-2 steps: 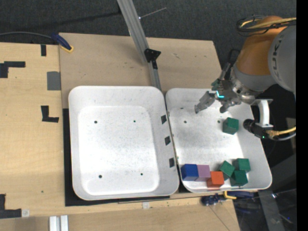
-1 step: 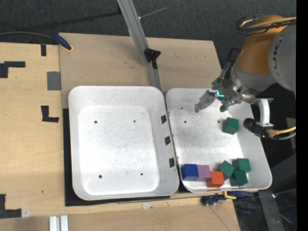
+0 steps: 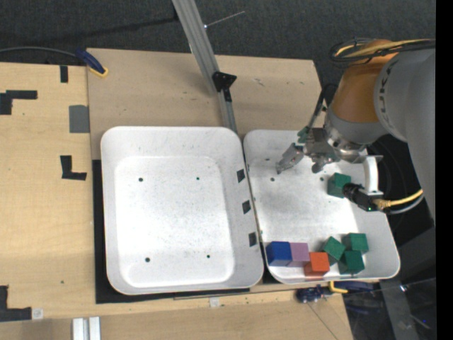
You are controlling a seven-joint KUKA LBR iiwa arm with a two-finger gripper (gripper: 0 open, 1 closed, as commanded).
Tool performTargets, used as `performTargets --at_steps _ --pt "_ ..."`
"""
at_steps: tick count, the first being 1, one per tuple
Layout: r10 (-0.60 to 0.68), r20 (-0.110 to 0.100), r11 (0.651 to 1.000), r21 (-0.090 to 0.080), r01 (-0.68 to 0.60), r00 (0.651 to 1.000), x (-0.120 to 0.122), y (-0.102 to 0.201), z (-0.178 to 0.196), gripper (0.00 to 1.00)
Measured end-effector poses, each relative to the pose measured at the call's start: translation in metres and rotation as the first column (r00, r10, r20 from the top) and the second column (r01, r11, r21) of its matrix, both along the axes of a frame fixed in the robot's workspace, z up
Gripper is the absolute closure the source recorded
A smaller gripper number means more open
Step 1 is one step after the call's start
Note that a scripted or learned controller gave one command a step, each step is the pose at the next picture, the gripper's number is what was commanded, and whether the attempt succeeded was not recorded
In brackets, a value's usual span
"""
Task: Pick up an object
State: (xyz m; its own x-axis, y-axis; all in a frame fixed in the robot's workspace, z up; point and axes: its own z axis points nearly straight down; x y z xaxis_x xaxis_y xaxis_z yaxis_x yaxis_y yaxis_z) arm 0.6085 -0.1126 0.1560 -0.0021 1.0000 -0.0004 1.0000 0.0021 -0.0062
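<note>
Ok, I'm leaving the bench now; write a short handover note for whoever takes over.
Tool: over the upper part of the right bin, nothing between its fingers.
Blocks: one green block alone by the bin's right side; blue, purple, orange and three green blocks clustered along the near edge.
Done: nothing picked yet.
Left: grasp and lift one block.

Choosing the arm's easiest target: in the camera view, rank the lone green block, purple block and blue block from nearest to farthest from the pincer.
From the pincer:
1. Lone green block, just to its right in the right bin.
2. Purple block, at the bin's near edge.
3. Blue block, beside the purple block, at the bin's near-left corner.
</note>
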Motion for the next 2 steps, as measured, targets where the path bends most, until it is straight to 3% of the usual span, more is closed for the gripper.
performTargets --at_steps 1,2 --pt "-0.002 0.000 1.000 0.000 0.002 1.000 -0.001 -0.005 -0.046 0.00" --pt "-0.001 0.002 1.000 0.000 0.001 1.000 -0.002 -0.005 -0.066 0.00"
